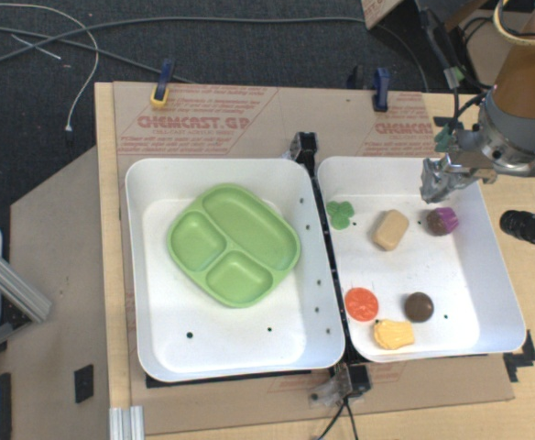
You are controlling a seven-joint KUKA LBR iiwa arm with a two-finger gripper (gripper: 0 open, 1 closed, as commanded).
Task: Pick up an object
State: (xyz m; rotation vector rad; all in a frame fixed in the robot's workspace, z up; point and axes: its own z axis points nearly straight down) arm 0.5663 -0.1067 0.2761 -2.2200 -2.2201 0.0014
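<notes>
The right bin [487, 273] holds several small objects: a green piece [341, 214], a tan block [390, 229], a purple object [442, 220], an orange-red disc [361, 303], a brown ball [419, 306] and a yellow item [394, 335]. My gripper [435, 183] hangs over the bin's far right part, just above and left of the purple object. Nothing shows between its fingers. The arm's orange band is at the top right.
The left bin [148, 273] carries a light green divided plate [234, 243]. A black clamp [303, 145] sits between the bins at the back. Blue clips [380, 88] hold the cardboard base. Cables run at the upper right.
</notes>
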